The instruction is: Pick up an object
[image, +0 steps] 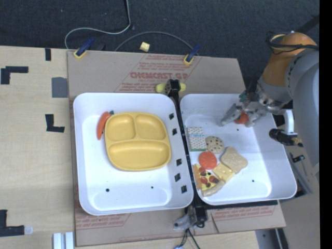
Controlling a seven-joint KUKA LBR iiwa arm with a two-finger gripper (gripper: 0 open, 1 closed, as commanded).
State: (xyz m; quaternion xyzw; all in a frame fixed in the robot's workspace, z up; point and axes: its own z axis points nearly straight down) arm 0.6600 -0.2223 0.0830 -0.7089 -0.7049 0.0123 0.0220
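My gripper (pixel 240 119) hangs over the back part of the right bin (pixel 275 185), reaching in from the right. A small red-orange piece (pixel 242 118) shows between its grey fingers, and the gripper is shut on it. Toy foods lie bunched on the left side of the right bin: a patterned square (pixel 195 137), a cookie (pixel 213 143), a red slice (pixel 207 160), a bread slice (pixel 234 160), a cheese piece (pixel 224 172) and a pizza slice (pixel 207 181).
The left bin (pixel 88 191) holds a yellow divided plate (pixel 138 140) with an orange carrot (pixel 102 124) beside its left edge. A black divider (pixel 179 139) runs between the bins. The arm's orange band (pixel 282 56) stands at the right.
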